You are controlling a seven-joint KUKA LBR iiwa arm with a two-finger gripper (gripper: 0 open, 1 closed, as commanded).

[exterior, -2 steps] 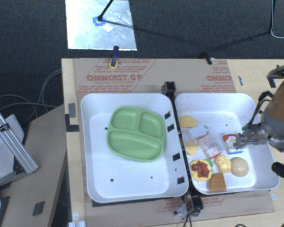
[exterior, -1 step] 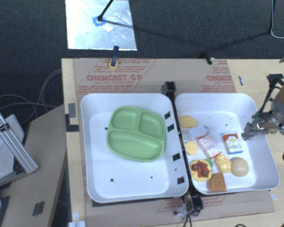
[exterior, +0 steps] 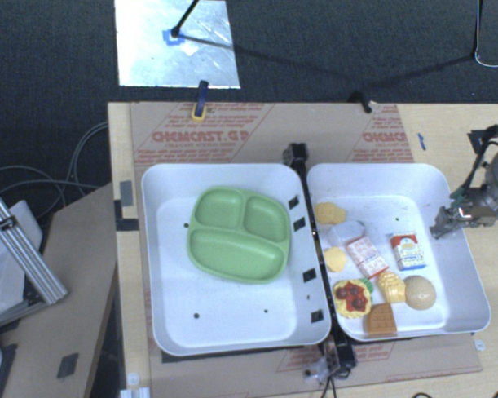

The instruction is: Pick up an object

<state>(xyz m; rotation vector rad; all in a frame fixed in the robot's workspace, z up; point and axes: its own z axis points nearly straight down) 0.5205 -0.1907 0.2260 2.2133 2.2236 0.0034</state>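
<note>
Dark carpet floor [exterior: 49, 70] surrounds the tan wooden bench [exterior: 263, 124].

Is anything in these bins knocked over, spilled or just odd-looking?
Nothing looks spilled or broken. The green divided plate sits flat but turned at a slant in the left bin. The toy food is bunched toward the near-left part of the right bin, and the gripper hangs at that bin's right rim.

The arm [exterior: 494, 173] is cut off by the right edge, so just a dark, blurred part of it shows beside the right bin [exterior: 459, 252]. Whether its gripper [exterior: 445, 221] is open cannot be told. A small packet [exterior: 407, 251] and a carton [exterior: 366, 256] carry print too small to read. A metal frame [exterior: 18, 251] is cut off at the left edge.
</note>
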